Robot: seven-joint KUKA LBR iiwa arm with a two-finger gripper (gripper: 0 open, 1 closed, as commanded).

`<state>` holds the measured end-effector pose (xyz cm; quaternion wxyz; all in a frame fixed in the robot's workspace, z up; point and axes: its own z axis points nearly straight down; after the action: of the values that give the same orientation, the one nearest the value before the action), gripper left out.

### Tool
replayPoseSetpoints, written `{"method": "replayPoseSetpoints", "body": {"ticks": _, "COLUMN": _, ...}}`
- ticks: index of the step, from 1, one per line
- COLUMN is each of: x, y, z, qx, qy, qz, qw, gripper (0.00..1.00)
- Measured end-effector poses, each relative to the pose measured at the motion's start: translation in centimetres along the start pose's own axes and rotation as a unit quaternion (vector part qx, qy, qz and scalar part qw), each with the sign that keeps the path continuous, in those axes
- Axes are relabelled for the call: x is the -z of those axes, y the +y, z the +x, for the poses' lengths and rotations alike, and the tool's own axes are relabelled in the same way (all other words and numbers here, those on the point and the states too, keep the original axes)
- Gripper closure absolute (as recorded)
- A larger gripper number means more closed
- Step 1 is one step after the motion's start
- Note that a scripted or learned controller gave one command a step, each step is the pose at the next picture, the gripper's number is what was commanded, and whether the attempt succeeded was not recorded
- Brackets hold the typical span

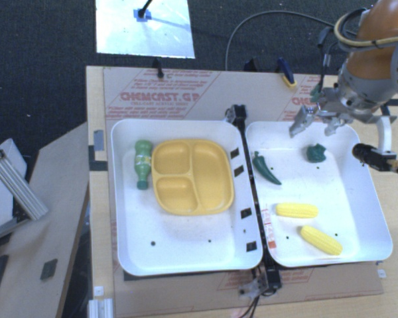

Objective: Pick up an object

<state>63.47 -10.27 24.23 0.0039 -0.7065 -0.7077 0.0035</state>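
The small dark green lump [316,153] lies in the right bin [358,197], just below and slightly ahead of the gripper [314,126], whose fingers hang spread apart with nothing between them. A short drop would likely bracket it (it looks squat, no clear long axis). The green chili pepper [265,169] lies farther left; two corn cobs [297,210] sit well below.

floor [40,38]: dark carpet | bench [60,177]: tan wood | shiny metal sheet [144,18] on floor, top
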Motion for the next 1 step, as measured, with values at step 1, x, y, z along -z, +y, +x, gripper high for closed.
{"method": "replayPoseSetpoints", "body": {"ticks": 1, "x": 0.76, "y": 0.22, "z": 0.03, "qx": 0.001, "qy": -0.001, "qz": -0.006, "qw": 1.0000, "gripper": 0.00}}
